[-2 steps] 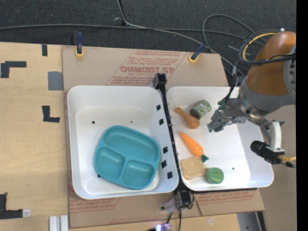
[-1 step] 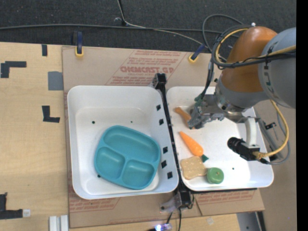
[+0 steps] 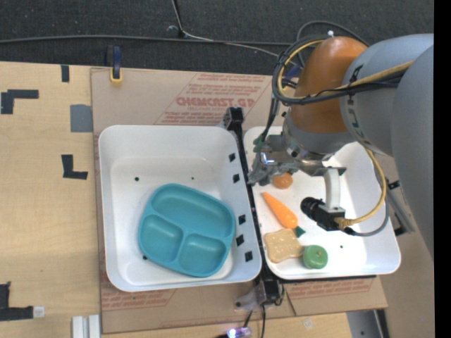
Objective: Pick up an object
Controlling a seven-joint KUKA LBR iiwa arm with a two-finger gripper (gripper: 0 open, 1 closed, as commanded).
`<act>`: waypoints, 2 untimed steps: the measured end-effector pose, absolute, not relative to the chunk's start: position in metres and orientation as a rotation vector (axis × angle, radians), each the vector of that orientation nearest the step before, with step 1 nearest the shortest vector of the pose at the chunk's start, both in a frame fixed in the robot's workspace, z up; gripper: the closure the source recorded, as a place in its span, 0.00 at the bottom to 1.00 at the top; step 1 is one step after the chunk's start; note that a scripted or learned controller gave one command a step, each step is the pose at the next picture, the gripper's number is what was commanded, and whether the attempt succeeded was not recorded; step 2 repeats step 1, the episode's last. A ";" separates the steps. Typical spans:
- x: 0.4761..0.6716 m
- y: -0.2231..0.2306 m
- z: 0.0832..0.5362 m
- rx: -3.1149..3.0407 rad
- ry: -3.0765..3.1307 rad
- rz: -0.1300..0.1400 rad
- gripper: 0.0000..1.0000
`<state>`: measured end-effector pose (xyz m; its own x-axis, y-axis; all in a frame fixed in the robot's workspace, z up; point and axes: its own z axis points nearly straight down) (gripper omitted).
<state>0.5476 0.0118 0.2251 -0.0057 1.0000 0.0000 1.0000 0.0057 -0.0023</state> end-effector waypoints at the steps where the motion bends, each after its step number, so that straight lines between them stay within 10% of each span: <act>1: 0.565 0.063 0.213 -2.214 -2.227 0.002 1.00; 2: 0.565 0.063 0.213 -2.214 -2.227 0.002 1.00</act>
